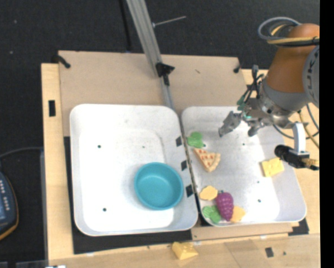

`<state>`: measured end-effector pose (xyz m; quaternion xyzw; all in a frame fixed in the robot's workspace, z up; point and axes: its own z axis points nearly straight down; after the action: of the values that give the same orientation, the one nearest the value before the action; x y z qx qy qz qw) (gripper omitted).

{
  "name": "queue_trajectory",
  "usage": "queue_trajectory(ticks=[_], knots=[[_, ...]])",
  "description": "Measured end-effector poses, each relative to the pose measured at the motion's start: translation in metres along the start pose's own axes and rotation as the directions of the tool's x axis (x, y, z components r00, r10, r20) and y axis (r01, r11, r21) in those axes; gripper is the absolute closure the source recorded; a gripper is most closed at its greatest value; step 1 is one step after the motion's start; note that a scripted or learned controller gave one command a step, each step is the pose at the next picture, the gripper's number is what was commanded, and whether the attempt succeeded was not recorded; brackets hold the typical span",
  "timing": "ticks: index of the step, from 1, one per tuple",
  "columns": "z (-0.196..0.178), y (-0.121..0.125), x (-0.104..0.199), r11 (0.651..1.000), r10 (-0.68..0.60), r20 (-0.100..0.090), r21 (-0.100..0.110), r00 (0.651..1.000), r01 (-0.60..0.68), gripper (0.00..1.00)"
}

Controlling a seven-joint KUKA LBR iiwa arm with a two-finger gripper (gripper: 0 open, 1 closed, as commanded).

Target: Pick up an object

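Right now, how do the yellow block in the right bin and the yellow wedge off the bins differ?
Place: the yellow block lies in the right bin, near its right wall; the yellow wedge lies on the bench, in front of both bins.
Shape: the block looks roughly square and flat; the wedge looks tapered.
Surroundings: the block sits beside a black fitting; the wedge lies alone.
Both are small and yellow, and neither is near the gripper.

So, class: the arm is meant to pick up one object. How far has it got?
Done: the arm has reached over the right bin. In hand: nothing; the gripper hangs with open fingers above bare bin floor. Left: lower onto something, perhaps the pizza slice nearby, grip and lift.
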<state>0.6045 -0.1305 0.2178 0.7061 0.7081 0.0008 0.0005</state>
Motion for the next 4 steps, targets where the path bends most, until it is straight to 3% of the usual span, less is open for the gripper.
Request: queue_trajectory(ticks=[1, 2, 3, 4], knots=[[0.0, 0.0, 0.0, 1.0, 0.001, 0.0, 0.0, 1.0, -0.001, 0.0], [0.062, -0.003, -0.005, 1.0, 0.005, 0.002, 0.007, 1.0, -0.005, 0.0], [0.109, 0.0, -0.007, 1.0, 0.007, 0.003, -0.006, 1.0, -0.007, 0.0], [0.096, 0.001, -0.008, 1.0, 0.012, 0.004, -0.013, 1.0, -0.012, 1.0]])
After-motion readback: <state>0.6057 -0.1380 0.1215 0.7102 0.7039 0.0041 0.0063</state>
